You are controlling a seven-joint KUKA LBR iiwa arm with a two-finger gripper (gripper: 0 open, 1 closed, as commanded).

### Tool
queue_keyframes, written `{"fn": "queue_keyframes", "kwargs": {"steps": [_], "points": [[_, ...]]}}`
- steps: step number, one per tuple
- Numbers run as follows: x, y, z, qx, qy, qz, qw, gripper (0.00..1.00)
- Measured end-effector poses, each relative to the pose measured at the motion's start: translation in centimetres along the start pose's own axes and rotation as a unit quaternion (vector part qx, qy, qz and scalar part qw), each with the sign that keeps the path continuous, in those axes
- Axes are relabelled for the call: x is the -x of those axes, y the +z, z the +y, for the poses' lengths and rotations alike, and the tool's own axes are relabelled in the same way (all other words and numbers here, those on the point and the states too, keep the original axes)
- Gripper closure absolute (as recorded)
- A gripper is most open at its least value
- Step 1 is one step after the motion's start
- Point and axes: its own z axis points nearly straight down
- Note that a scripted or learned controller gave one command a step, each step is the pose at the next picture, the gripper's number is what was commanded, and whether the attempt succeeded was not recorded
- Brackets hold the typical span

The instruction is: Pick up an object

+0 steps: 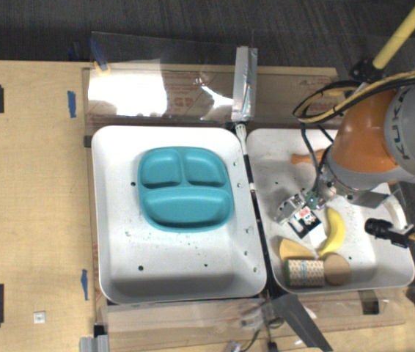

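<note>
We see a robotics lab test bench. Around the two white bins (112, 270) we find the signs: a plywood bench top (31, 196) marked with black tape and blue tape tabs, a clear plastic shield (163, 86) behind them, and the cabled KUKA arm (383, 134) over the right one.

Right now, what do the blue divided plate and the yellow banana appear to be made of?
The blue divided plate looks like moulded plastic: uniform colour, soft sheen, rounded compartments. The banana is probably a plastic toy, smooth and evenly yellow, though the view cannot settle this.
</note>
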Motion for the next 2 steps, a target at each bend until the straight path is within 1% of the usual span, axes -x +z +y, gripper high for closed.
{"fn": "queue_keyframes", "kwargs": {"steps": [1,2], "points": [[0.0,-0.9,0.2,0.002,0.0,-0.001,1.0,1.0],[-1.7,-9.6,6.0,-0.001,0.121,0.0,0.9926,1.0]]}}
